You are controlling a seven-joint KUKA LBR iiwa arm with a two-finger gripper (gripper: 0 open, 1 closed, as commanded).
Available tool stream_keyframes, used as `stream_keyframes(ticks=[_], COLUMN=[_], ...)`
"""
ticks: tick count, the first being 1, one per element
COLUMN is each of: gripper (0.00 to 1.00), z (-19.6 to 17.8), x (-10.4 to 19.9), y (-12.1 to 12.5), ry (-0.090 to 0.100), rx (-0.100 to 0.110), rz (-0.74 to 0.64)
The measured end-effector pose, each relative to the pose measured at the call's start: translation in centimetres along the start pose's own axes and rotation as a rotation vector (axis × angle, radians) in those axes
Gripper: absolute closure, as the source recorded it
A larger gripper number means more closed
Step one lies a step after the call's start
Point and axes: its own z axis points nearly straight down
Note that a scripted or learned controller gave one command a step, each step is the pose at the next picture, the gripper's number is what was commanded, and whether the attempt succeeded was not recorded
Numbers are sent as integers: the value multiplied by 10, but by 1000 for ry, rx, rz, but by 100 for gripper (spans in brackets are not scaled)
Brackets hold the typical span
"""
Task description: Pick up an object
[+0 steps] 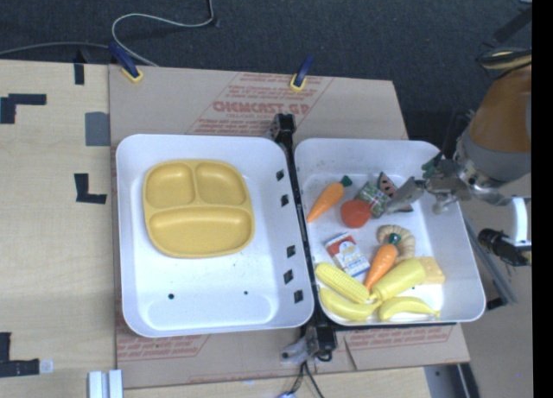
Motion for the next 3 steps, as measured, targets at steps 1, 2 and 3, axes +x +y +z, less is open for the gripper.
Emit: stream_keyframes(ticks=[1,2,3], gripper=[0,100,0], z=[98,88,88], x=[0,0,0], y=[34,34,34], ry=[-2,-4,-3], rx=[-6,-8,-8], rz=[-1,-2,-2])
